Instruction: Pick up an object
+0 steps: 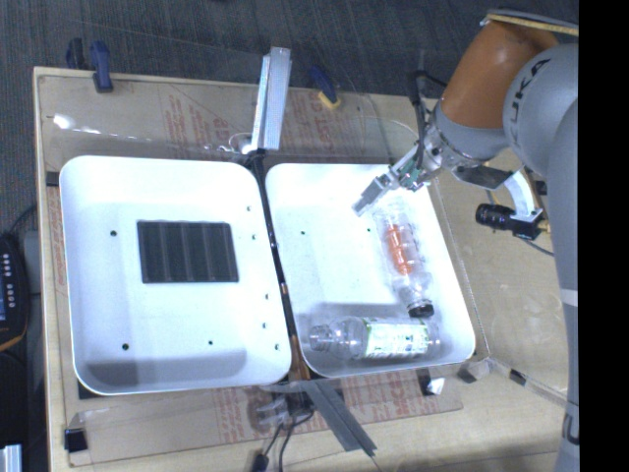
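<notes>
Two clear plastic bottles lie in the right bin (pixel 314 264). One bottle with an orange label (pixel 401 249) lies lengthwise along the right side, its black cap (pixel 421 310) towards the front. The other bottle, with a green and white label (pixel 378 339), lies crosswise against the front wall. A dark ribbed rectangular block (pixel 187 252) rests flat in the left bin (pixel 98 313). My gripper (pixel 373 195) hangs over the back part of the right bin, just beyond the far end of the orange-label bottle, with nothing seen in it.
A raised divider (pixel 267 254) separates the two bins. A grey metal bar (pixel 270 96) stands behind them, with blue clamps (pixel 100 67) on the bench's back edge. The arm's wrist (pixel 491 96) and a cable bracket (pixel 506 214) overhang the right bin's right wall.
</notes>
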Available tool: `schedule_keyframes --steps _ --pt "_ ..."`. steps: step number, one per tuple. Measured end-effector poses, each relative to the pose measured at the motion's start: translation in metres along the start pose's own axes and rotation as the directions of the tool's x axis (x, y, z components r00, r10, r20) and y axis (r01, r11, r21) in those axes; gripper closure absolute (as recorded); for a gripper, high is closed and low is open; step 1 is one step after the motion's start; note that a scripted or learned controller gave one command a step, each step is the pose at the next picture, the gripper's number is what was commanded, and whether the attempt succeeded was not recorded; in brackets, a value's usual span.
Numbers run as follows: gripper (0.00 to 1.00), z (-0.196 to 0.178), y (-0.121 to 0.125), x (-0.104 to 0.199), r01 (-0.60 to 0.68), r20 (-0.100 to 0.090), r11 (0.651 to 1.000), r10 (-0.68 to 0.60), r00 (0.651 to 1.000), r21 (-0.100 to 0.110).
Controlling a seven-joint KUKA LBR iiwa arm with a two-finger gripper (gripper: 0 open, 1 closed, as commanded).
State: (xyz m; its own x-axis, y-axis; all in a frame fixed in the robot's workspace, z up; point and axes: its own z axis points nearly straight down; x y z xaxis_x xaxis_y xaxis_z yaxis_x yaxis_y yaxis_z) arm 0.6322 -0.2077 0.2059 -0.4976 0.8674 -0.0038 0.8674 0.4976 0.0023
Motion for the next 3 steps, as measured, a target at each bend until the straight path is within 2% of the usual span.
schedule_keyframes --steps 1,2,3 --pt "0.00 -0.066 0.018 -0.014 -0.141 -0.002 0.990 0.141 0.990 0.002" --pt "0.00 0.009 0.009 -0.005 0.068 -0.004 0.998 -0.068 0.998 0.003" --pt "0.00 0.115 0.022 -0.011 0.116 -0.006 0.993 -0.116 0.993 0.003"
